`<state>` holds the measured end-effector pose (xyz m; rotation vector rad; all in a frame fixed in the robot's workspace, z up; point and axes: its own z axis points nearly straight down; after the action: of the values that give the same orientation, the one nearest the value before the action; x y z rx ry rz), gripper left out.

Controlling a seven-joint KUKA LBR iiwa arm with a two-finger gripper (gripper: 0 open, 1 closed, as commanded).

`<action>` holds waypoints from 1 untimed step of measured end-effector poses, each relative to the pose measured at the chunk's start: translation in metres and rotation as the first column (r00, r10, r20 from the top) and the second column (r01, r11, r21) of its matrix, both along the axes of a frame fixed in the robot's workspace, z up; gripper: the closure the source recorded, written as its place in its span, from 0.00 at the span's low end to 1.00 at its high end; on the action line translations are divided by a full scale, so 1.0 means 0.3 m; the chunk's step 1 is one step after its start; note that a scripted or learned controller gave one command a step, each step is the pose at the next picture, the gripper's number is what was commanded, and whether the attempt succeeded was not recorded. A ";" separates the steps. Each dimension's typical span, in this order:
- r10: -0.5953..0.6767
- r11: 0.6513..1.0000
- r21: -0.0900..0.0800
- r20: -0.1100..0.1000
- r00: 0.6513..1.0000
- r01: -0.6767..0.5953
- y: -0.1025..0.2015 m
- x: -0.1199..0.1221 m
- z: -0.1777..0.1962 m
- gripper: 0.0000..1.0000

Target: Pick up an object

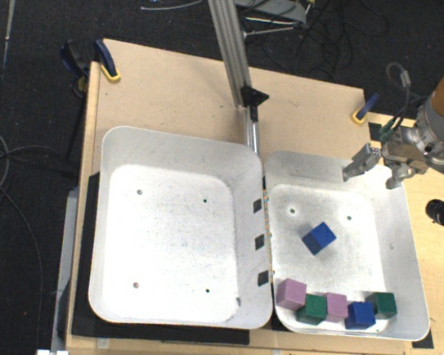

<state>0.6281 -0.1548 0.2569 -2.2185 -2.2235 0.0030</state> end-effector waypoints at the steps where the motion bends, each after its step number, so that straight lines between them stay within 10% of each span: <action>1: 0.001 1.000 0.002 -0.006 1.000 -0.001 0.051 0.029 -0.425 0.00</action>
<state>0.6367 -0.1395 0.1294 -2.2134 -2.2206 0.0070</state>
